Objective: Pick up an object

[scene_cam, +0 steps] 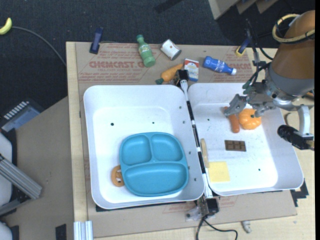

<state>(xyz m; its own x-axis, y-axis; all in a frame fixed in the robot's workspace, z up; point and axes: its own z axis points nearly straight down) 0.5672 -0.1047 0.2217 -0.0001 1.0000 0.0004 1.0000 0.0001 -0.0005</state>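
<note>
Nearest, by the right bin's (280,181) front edge, we see a yellow square (218,172), then a brown chocolate piece (235,145). Farther back, toward its far right corner, sits the orange toy (248,120), rounded with a stubby stem; we judge it light, smooth, perhaps slippery, best pinched across its body. The gripper (243,105) hovers over it; we cannot tell its state.

A tan cardboard-covered bench (125,64) printed with red lettering stands on dark blue-black carpet floor (45,9), where a thin pale cable (45,36) curves from a yellow object (5,26).
</note>
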